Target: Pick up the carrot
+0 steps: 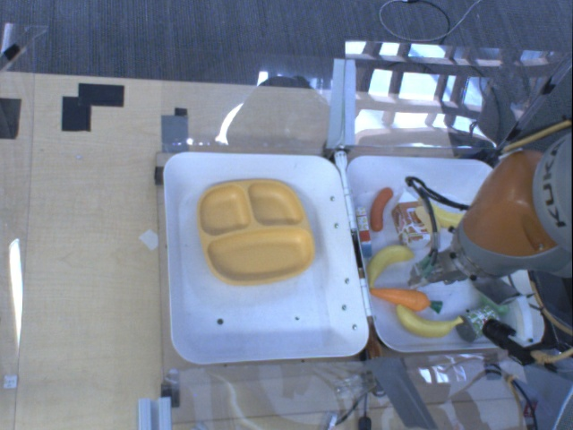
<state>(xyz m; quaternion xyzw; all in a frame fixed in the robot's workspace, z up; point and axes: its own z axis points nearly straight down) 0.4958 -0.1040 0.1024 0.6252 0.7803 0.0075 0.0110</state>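
Readable text: none is showing at this size.
Small packet, right bin: a red and white printed face is showing, but its lettering is blurring past reading.
Black blocks, upper left of the frame, on the bench: these are showing as plain dark shapes, carrying no letters or numbers.
Arm, right of the frame: an orange band is showing, with no legible brand or marking.

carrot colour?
Orange, with a green tip at its right end; the carrot shows in the camera view, in the right bin.
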